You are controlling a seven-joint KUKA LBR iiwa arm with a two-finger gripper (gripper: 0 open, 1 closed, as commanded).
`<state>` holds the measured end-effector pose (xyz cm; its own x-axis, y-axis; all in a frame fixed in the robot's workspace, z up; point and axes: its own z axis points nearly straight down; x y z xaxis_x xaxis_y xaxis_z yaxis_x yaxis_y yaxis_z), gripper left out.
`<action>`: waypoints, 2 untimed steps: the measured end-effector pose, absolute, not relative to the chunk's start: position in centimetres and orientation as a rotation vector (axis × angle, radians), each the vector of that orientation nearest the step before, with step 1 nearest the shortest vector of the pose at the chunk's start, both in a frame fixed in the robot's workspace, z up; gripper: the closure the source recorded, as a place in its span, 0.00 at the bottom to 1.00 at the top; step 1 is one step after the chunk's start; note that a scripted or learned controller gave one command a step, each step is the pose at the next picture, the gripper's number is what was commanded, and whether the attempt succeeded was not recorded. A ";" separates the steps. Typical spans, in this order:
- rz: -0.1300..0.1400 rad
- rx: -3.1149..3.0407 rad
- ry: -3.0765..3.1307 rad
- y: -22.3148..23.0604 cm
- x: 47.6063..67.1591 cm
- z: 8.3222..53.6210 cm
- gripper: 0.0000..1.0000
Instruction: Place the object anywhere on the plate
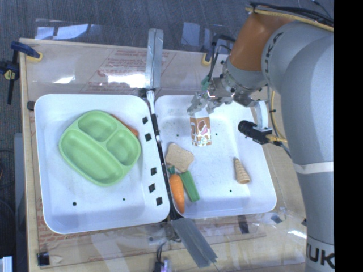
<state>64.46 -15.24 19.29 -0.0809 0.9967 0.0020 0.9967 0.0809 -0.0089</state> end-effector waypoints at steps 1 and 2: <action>0.009 -1.891 -2.498 -8.5 65.6 18.8 1.00; 0.007 -1.722 -2.621 -1.5 59.9 24.9 1.00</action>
